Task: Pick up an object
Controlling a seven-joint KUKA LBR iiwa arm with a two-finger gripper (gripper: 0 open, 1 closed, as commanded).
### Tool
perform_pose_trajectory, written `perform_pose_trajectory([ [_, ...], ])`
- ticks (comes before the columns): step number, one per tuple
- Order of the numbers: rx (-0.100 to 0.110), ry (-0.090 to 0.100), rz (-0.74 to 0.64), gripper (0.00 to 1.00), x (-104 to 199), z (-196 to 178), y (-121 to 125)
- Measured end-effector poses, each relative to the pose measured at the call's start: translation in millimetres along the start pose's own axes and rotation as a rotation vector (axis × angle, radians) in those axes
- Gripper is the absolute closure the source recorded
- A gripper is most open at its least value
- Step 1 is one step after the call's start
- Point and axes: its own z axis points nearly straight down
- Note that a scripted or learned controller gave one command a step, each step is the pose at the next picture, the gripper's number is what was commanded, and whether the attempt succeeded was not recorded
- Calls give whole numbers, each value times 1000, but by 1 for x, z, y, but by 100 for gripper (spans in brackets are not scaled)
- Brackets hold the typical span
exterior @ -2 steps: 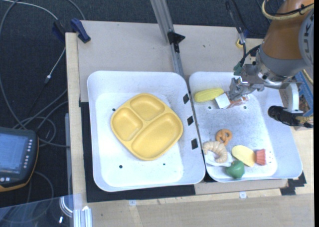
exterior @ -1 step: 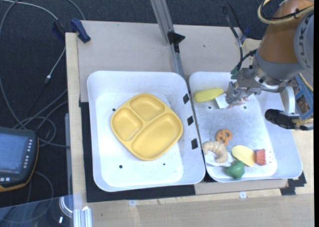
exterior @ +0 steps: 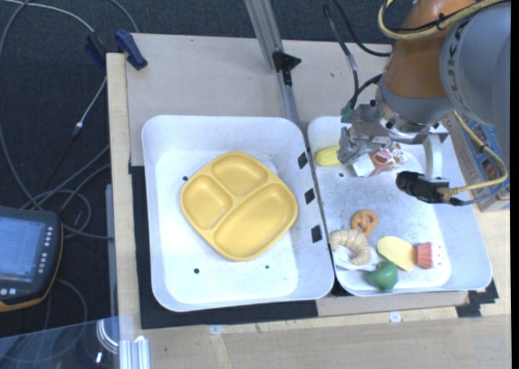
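One red-and-white object (exterior: pixel 381 160), touching end effector (exterior: pixel 358 151)

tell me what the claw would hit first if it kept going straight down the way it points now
Most likely the red and white object right beneath the claw, in the far end of the right bin. It may already be touching it; depth is unclear from this slanted view. A yellow piece lies just beside, off that line.

A divided plate (exterior: pixel 238 205) lies in the left bin (exterior: pixel 162 197); in the right bin (exterior: pixel 466 258), a pretzel (exterior: pixel 364 220) sits behind food items clustered along the near edge.
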Motion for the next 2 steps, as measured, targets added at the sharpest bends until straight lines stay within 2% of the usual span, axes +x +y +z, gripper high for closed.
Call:
perform_pose_trajectory([
  [2, -3, 1, 0, 100, 87, -8, 29],
])
